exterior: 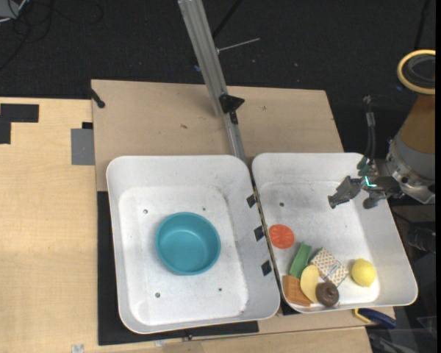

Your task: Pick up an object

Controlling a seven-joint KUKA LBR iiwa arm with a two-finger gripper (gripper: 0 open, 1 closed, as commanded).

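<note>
Two shallow white plastic bins: left bin [132,197], right bin [309,171]. Round teal plastic bowl [188,243] sits centre of left bin. Grey arm's two-finger gripper [355,195] hangs at right bin's 2 o'clock w/ dark fingers spread, nothing between them. Small items crowd 6 o'clock (tightly packed): yellow lemon-like ball [363,272], red-orange disc [281,236], green block [301,259], brown doughnut [327,294].

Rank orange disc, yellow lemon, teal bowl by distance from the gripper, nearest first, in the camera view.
From the gripper, over the right bin's far right side:
1. Orange disc, right bin, near the divider.
2. Yellow lemon, right bin's near right corner; close to the disc's distance, hard to call.
3. Teal bowl, left bin.
</note>
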